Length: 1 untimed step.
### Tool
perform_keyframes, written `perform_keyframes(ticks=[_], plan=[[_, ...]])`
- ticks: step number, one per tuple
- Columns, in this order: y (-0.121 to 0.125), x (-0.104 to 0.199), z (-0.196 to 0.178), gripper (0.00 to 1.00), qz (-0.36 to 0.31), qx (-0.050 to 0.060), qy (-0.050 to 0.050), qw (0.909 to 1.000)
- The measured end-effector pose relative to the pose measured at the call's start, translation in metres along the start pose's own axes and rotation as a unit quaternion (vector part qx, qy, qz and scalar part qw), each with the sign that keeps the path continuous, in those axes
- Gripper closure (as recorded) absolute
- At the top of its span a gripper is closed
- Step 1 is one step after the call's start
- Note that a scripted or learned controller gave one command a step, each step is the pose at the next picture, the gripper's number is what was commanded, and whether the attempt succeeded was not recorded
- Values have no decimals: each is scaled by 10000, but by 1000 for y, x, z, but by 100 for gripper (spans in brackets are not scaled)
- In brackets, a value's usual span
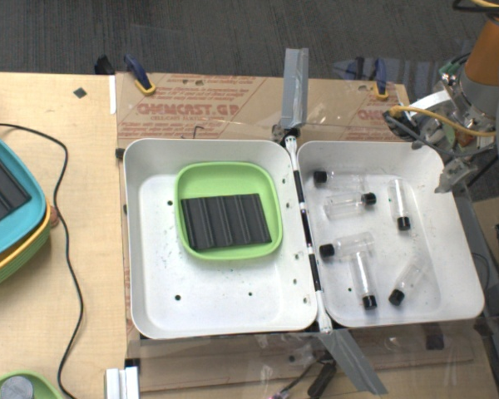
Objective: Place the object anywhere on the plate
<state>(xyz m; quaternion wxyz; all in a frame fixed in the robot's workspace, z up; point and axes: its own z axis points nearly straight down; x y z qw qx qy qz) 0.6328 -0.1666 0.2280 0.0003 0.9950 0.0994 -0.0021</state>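
A green square plate (229, 181) with a dark ridged insert (226, 222) lies in the left white bin (150, 281). Several clear tubes with black caps lie loose in the right white bin (453, 298), among them one (397, 199) near the right wall, one (349, 202) in the middle and one (363, 274) towards the front. My gripper (456, 171) hangs at the far right corner of the right bin, over its rim, under the orange wrist band (486, 56). Cables partly hide it, and nothing shows in it.
A grey upright post (294, 90) stands behind the seam between the bins. A cardboard sheet (191, 102) lies behind the left bin. Stacked teal and yellow trays (12, 214) and a black cable (66, 248) sit on the wooden bench at left.
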Motion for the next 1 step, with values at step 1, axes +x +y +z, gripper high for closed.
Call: perform_keyframes(ticks=[1], plan=[[-9, -7, -15, 0, -14, 6, 3, 10000]])
